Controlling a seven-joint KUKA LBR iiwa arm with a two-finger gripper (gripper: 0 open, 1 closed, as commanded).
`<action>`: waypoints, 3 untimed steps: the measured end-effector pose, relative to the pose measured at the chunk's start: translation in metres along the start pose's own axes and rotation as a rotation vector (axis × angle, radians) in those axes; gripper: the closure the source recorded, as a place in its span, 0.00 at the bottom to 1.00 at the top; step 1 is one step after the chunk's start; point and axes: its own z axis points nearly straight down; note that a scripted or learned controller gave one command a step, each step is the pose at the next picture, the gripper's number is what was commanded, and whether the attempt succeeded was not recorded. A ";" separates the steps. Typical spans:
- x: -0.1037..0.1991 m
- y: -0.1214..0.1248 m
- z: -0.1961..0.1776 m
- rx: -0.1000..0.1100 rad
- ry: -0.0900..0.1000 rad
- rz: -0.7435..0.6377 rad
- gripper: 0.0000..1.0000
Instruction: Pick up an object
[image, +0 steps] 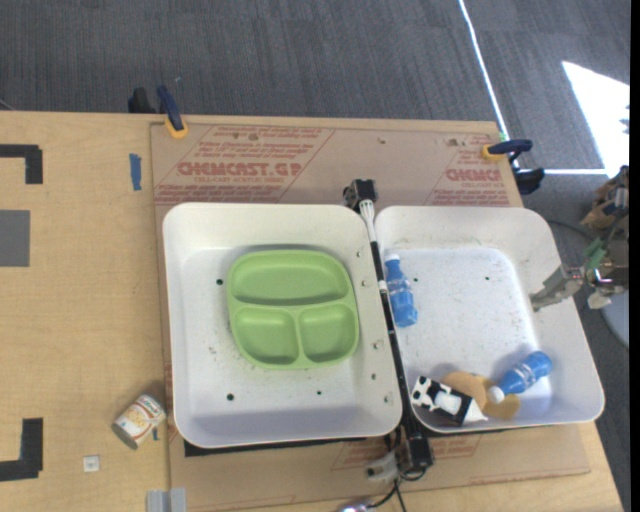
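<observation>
The right bin (470, 240) holds several small objects. A blue bottle (399, 293) lies along its left wall, beside the divider. A second blue bottle (524, 373) lies near the front right corner. Next to it sit a black-and-white toy (440, 396) and a tan object (478, 388), touching each other by the front wall. My gripper (572, 281) hangs at the right bin's right rim, well away from all of these, with nothing seen in it. Most of the arm is cut off by the view's right edge.
The left bin (190, 300) holds a green divided plate (292, 307). A small box (138, 418) lies on the bench by that bin's front left corner. Clamps (175, 112) (506, 150) pin the cardboard sheet behind the bins.
</observation>
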 end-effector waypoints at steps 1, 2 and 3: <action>0.019 -0.009 0.152 0.002 0.001 -0.013 0.00; -0.043 0.037 0.091 -0.002 -0.001 -0.029 0.00; -0.044 -0.007 0.190 -0.002 0.007 -0.563 0.00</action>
